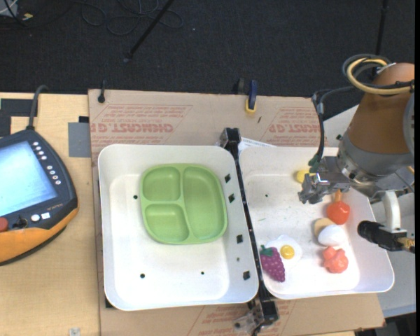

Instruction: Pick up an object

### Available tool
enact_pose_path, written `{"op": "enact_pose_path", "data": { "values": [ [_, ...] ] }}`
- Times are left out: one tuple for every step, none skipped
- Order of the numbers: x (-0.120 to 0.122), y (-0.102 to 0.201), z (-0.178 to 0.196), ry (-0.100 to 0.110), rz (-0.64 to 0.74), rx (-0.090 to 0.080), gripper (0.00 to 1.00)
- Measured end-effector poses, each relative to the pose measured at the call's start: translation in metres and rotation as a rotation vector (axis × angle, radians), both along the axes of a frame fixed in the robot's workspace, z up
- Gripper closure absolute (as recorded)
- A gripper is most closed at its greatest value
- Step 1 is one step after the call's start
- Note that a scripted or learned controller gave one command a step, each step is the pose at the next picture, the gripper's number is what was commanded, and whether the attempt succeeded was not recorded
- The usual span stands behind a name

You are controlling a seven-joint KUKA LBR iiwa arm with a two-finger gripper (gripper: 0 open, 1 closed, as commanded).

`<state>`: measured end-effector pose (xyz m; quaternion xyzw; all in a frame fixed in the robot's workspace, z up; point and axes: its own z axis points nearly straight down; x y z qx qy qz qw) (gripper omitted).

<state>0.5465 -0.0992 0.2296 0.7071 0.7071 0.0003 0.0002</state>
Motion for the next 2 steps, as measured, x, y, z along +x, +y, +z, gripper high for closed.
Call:
{"op": "enact_pose_path", "data": {
  "values": [
    [0.002, 0.044, -0.001, 0.004, 0.003, 0.002, 1.00],
    [-0.007, 0.089, 0.006, 0.005, 0.002, 0.001, 1.00]
  ]
}}
